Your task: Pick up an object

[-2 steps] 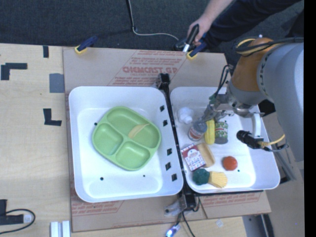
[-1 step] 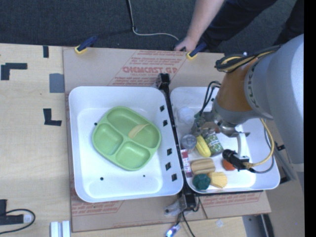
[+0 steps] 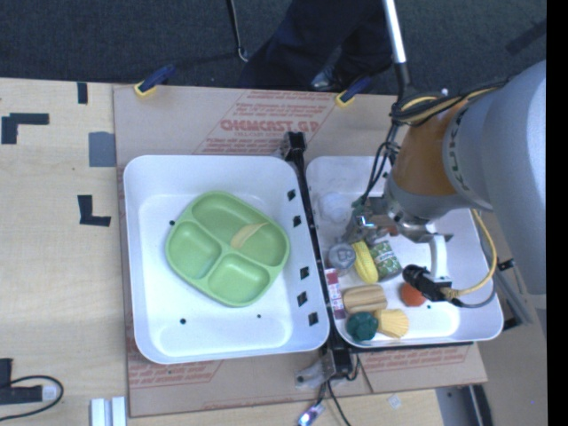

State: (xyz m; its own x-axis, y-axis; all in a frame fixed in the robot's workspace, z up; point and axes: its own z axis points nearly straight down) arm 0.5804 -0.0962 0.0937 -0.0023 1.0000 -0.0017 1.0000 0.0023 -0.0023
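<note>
Grey arm with orange band [image 3: 426, 153] reaches down into right white bin [image 3: 475, 327], hand [image 3: 371, 229] just above yellow corn-shaped toy [image 3: 365, 262]; grip state unclear.

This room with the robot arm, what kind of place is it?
Probably a robot lab or test bench. The arm reaches over two white bins clamped on cardboard, one holding a green divided plate, the other toy food like a yellow corn cob.
</note>
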